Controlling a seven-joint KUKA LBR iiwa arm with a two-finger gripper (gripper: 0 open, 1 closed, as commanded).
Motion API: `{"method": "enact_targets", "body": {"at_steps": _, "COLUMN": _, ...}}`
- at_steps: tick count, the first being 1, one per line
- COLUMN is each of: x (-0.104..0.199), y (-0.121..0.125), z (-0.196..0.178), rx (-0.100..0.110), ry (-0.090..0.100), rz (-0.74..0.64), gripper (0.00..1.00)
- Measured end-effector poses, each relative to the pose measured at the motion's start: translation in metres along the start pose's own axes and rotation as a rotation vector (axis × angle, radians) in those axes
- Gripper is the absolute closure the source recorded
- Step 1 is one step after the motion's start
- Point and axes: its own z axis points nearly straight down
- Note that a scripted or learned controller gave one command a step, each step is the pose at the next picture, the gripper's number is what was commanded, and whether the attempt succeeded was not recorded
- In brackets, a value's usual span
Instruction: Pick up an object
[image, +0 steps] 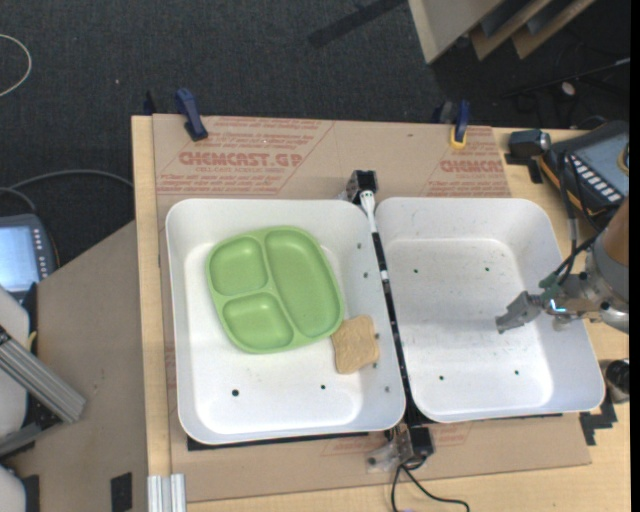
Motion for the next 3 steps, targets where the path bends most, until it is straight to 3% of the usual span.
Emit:
{"method": "enact_targets", "body": {"at_steps": 1, "x": 0.000, "y": 0.001, "z": -0.010, "rx": -0.003, "ry": -0.001, "rz": 0.000, "gripper": 1.00}}
{"method": "enact_targets", "body": {"at_steps": 2, "x": 0.119, "y": -0.002, "z": 0.005, "rx": 0.005, "ry": 0.005, "rz": -0.011, "gripper": 1.00}}
{"method": "enact_targets", "body": {"at_steps": 3, "x": 0.139, "y": 0.000, "z": -0.147, "rx": -0.018, "ry": 0.001, "rz": -0.006, "gripper": 1.00}}
